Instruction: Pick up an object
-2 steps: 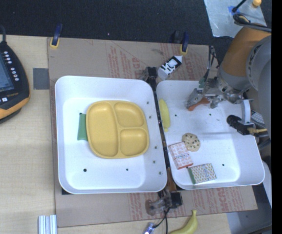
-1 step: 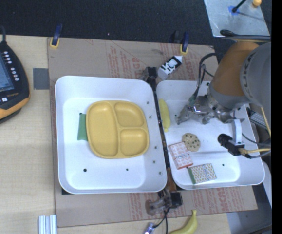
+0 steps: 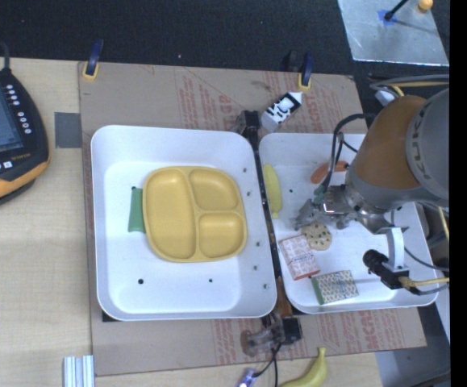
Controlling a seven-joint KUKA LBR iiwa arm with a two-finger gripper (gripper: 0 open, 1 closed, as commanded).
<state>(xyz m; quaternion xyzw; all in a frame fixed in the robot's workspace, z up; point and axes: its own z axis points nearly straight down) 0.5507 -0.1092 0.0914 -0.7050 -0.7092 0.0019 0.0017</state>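
Observation:
My gripper [image 3: 315, 214] hangs low in the right bin [image 3: 293, 145], on the grey arm with its orange band [image 3: 388, 139]. Just below the gripper lies a round speckled cookie [image 3: 318, 235]; whether they touch is unclear. A red and white packet [image 3: 297, 256] lies left of the cookie, and a green packet [image 3: 335, 286] sits nearer the front. A pale yellow oblong piece [image 3: 273, 189] rests against the bin's left wall. Behind the gripper an orange piece [image 3: 325, 171] is partly hidden by the arm.
The left bin [image 3: 116, 216] holds a yellow divided plate [image 3: 193, 213] with a green flat piece [image 3: 136, 210] under its left edge. A pendant with a screen [image 3: 3, 139] lies at the far left. A banana [image 3: 310, 371] lies outside, below the bins.

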